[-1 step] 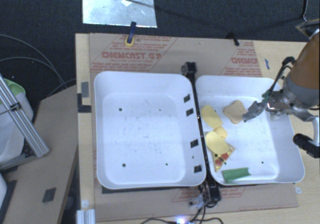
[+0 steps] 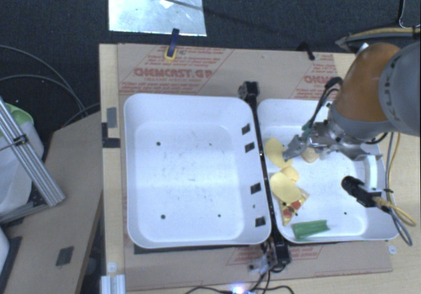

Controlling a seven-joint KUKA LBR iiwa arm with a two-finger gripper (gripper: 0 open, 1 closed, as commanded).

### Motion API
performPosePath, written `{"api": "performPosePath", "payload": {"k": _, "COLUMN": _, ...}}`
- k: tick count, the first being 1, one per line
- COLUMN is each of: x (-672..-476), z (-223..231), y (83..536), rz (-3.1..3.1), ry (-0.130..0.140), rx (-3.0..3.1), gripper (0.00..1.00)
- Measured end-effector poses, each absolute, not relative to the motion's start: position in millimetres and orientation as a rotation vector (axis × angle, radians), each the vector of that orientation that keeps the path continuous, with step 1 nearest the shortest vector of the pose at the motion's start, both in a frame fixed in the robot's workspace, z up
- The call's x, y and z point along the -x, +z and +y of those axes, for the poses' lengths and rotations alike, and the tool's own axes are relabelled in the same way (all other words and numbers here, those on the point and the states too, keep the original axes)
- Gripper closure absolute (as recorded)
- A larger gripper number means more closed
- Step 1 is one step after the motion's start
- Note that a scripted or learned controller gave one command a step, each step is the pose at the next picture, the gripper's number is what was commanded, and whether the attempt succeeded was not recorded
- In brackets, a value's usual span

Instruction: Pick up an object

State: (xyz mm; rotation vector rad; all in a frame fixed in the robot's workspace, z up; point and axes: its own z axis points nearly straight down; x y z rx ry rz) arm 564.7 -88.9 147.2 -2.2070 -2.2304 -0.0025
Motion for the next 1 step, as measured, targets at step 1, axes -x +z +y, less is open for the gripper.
{"api": "performPosePath", "payload": {"k": 1, "x": -557.8, "z": -20.1, "y": 230.5, "rz": -2.238, "ry": -0.015, "rx": 2.211, "gripper": 0.00}}
